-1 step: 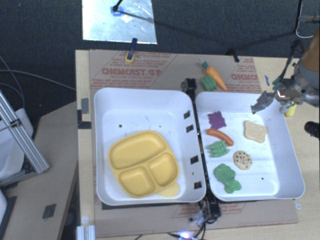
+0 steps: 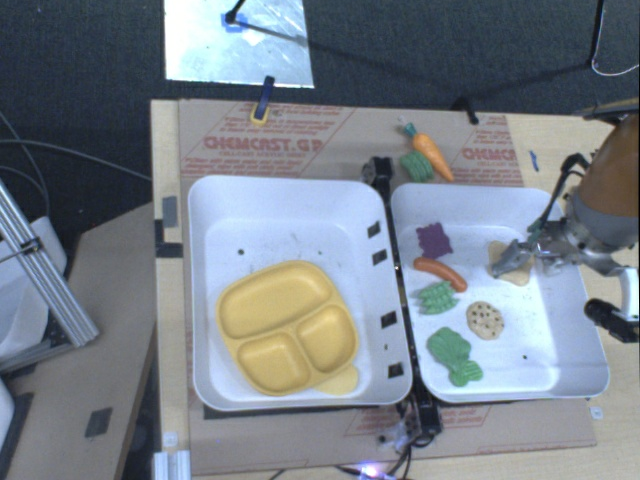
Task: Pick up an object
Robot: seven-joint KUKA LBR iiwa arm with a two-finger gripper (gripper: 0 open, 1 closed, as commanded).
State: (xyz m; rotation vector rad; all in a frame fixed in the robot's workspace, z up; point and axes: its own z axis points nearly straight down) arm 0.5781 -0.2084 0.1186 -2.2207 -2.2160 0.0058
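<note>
1. The pincer (image 2: 512,258) is down inside the right bin (image 2: 570,368), near its far right part, reaching in from the right side.
2. Its tips sit right at a small tan piece (image 2: 512,274), touching or just over it; whether the fingers are apart or together I cannot tell, as the metal blurs into the piece.
3. I judge the step in hand to be the grasp itself: the arm is already low and on its target, but nothing shows as lifted yet.
4. Other candidates lie well to the left in the same bin: a purple piece (image 2: 433,238), a red sausage (image 2: 440,272), a leafy green piece (image 2: 437,297), a cookie (image 2: 485,319) and a green broccoli-like toy (image 2: 452,355).
5. The left bin (image 2: 290,208) holds a yellow divided tray (image 2: 287,323); a toy carrot (image 2: 430,154) rests on the tabletop (image 2: 330,138) behind the bins.
6. The next move likely calls for a firm close on the tan piece, then a straight lift clear of the bin wall.
</note>
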